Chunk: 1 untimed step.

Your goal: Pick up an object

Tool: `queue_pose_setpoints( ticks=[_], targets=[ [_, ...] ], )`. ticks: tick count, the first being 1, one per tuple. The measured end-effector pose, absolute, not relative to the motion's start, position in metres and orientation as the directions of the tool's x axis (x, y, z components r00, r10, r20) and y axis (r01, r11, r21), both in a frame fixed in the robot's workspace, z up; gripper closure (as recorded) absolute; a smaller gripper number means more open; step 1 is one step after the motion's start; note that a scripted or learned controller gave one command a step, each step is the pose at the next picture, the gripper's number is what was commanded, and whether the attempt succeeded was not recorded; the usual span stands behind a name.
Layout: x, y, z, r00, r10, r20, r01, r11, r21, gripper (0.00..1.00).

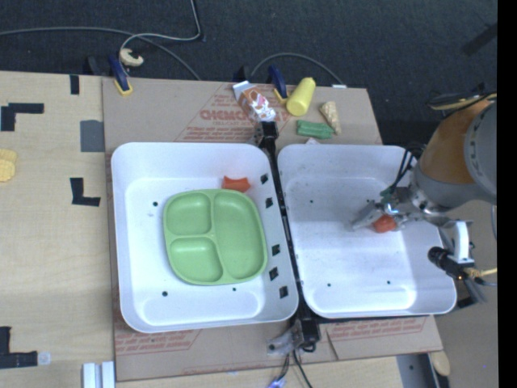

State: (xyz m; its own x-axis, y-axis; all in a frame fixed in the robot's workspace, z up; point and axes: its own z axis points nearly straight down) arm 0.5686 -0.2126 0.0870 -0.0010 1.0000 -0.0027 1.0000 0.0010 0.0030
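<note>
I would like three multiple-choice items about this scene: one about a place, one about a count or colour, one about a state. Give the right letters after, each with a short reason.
1. Where does the green divided plate lie?
A. in the left bin
B. in the right bin
C. on the cardboard behind the bins

2. How many compartments does the plate have?
A. two
B. three
C. five

3. How does the plate lie?
A. flat, open side up
B. turned upside down
C. standing on its edge against a wall

Answers:
1. A: the plate rests on the floor of the left bin, while the claw is over the right bin beside a small orange-red object.
2. B: two ridges split it into three wells, two smaller on the left and one longer on the right.
3. A: its wells face the camera.
</note>
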Motion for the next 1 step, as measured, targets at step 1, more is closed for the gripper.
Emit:
queue_pose_setpoints(
  ticks=[1],
  targets=[
    [0.5692, -0.2127, 0.0971, -0.002, 1.000, -0.005, 1.000, 0.002, 0.006, 1.00]
  ],
)
